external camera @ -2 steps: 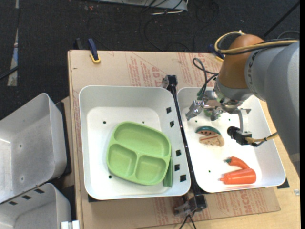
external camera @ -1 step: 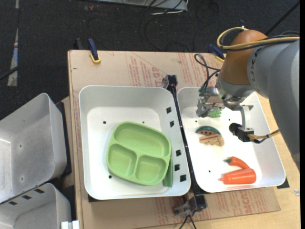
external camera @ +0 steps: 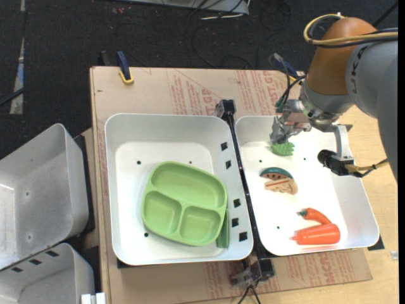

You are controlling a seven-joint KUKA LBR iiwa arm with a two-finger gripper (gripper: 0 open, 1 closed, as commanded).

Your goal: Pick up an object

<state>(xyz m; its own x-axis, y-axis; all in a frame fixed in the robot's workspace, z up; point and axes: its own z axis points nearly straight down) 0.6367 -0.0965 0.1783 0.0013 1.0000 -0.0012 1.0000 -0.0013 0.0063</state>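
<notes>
Gripper (external camera: 283, 135) sat over green toy (external camera: 283, 148) near right bin's (external camera: 361, 198) far edge; finger state: cannot tell. Toy looked light, stiff, bumpy; best pinched across its middle.

Lime-green divided tray (external camera: 184, 203), orange carrot (external camera: 316, 234), white bins (external camera: 120, 170), orange-banded grey arm (external camera: 354, 62).

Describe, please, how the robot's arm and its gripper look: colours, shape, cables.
The arm is thick, rounded and grey, with a smooth orange band above the wrist. A thin yellowish cable loops over the orange part. Below it sits a metallic grey wrist section, ending in the small grey gripper. A black attachment with a thin cable hangs from a pale bracket beside the wrist.
</notes>
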